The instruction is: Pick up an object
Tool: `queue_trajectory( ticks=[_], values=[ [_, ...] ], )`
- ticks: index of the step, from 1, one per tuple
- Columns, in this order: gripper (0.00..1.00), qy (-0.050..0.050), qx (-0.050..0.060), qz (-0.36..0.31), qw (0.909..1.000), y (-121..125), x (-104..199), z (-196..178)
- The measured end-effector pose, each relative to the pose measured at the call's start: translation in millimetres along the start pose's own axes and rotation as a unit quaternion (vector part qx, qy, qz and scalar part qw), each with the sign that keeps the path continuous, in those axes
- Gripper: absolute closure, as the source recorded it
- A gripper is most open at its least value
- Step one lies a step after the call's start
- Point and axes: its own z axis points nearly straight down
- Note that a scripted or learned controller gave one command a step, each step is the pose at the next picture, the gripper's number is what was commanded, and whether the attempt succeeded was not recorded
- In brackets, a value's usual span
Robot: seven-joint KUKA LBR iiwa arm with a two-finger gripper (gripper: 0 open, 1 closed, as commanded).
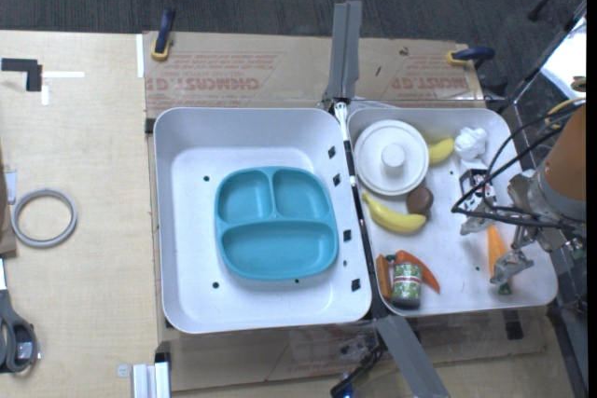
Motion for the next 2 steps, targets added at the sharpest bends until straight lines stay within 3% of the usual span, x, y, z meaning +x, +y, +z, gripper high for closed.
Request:
queue_trajectory(
  ticks=[1,2],
  values=[
    [0.0,0.003,0.0,-0.039,0.9992,-3.4,-6.4,10.2],
    [1.0,0.001,0.0,-0.039,0.9993,-2.9,-8.2,0.8]
  ],
)
